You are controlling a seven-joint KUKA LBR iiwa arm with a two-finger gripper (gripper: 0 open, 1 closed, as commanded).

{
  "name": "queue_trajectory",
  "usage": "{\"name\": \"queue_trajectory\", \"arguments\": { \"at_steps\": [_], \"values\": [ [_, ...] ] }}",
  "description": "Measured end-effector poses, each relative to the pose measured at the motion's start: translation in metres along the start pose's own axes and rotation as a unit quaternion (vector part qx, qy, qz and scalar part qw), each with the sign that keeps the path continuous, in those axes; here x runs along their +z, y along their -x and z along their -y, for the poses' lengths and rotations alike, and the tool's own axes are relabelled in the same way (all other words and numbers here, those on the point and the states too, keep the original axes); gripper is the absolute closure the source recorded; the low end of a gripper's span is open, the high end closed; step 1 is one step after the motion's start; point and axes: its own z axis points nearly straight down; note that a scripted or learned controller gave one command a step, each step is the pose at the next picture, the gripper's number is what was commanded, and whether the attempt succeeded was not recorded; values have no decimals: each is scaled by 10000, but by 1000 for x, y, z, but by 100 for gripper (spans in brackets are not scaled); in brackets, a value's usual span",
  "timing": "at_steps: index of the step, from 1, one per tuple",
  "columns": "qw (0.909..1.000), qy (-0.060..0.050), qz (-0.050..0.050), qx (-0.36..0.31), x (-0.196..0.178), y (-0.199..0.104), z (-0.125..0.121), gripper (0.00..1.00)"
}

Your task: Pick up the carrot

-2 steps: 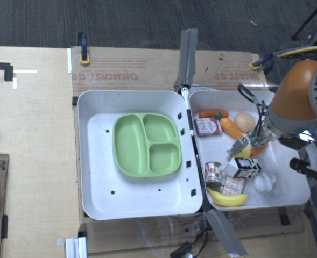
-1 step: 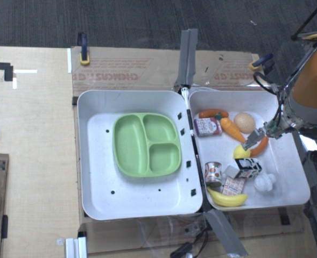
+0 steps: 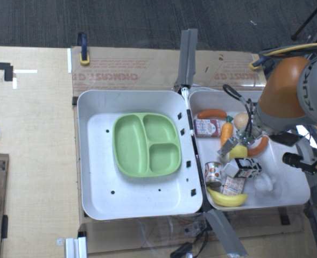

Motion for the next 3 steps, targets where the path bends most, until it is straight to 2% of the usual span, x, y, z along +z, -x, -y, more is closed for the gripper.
{"name": "queue_trajectory", "arguments": {
  "at_steps": [1,2,3],
  "values": [
    [9922,10,9,-1245,-1,28,-40,0],
    [9920,4,0,-1265,0,5,-41,0],
    [9922,13,12,-1245,-10,7,-41,100]
  ]
}}
